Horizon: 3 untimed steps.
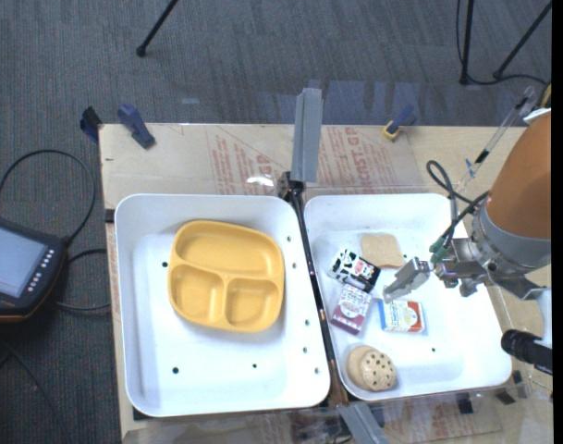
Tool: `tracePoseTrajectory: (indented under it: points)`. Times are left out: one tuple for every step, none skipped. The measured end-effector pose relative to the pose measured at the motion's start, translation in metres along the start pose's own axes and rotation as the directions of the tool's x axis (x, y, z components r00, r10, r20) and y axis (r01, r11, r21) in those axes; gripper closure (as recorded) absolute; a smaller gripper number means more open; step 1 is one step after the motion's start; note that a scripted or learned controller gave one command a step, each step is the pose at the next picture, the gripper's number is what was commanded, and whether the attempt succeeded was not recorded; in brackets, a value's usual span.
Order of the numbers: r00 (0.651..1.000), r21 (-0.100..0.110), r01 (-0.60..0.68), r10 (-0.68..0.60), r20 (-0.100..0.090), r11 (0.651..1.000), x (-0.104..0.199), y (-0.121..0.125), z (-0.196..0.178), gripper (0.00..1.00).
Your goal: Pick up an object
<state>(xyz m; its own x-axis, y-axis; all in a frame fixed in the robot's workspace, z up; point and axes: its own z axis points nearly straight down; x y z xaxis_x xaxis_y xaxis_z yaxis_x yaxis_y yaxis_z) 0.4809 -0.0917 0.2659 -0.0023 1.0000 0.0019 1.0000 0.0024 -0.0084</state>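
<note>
Table [207, 155] carries two white bins. Left bin [142, 248] has a yellow divided plate [227, 275]. Right bin [466, 350]: hand [406, 280] low at centre, grip state can't tell. Toast slice [383, 248] at 11 o'clock of hand, cow-print carton [355, 268] at 9, cookie [371, 368] at 7, small packet [403, 316] at 6.
</note>
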Motion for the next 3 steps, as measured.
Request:
tracePoseTrajectory:
  points:
    - [0.976, 0.01, -0.219, 0.219, -0.002, 0.976, -0.032, -0.005, 0.173, 0.0]
    - [0.93, -0.006, -0.367, 0.367, -0.002, 0.93, -0.008, 0.063, 0.178, 0.0]
    - [0.928, 0.006, -0.371, 0.371, -0.002, 0.928, -0.008, 0.06, 0.173, 1.0]
